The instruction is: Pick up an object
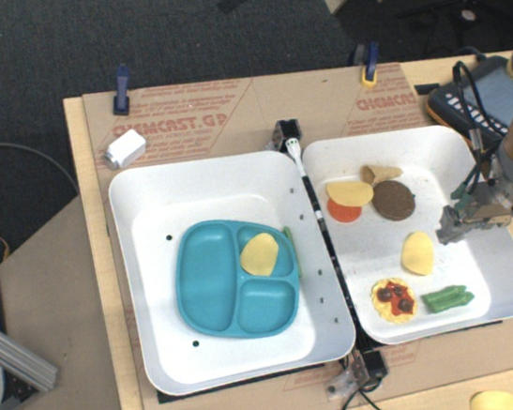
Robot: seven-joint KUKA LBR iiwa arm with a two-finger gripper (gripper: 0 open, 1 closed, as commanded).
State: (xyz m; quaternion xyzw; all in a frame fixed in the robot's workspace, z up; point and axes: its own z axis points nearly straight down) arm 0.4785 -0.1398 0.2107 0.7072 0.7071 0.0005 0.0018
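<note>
The right bin (pixel 438 150) holds several toy foods: a brown patty (pixel 393 200), a yellow slice (pixel 351 194) lying over a red-orange disc (pixel 342 214), a small tan piece (pixel 380 173), a yellow wedge (pixel 418 253), a yellow round with red topping (pixel 393 298) and a green bean pod (pixel 447 296). My gripper (pixel 455 222) hangs over the right side of this bin, just right of and slightly above the yellow wedge, with nothing visibly in it. In the left bin (pixel 142 196), a blue divided tray (pixel 216 285) carries a yellow chip (pixel 260 255).
A black divider strip (pixel 311 203) runs between the bins. On the cardboard behind them sit a white block (pixel 125 148) and two blue clamps (pixel 120 90) (pixel 369 62). A dark device with cables (pixel 470 103) lies at the back right. A yellow object (pixel 492 401) rests at the front right.
</note>
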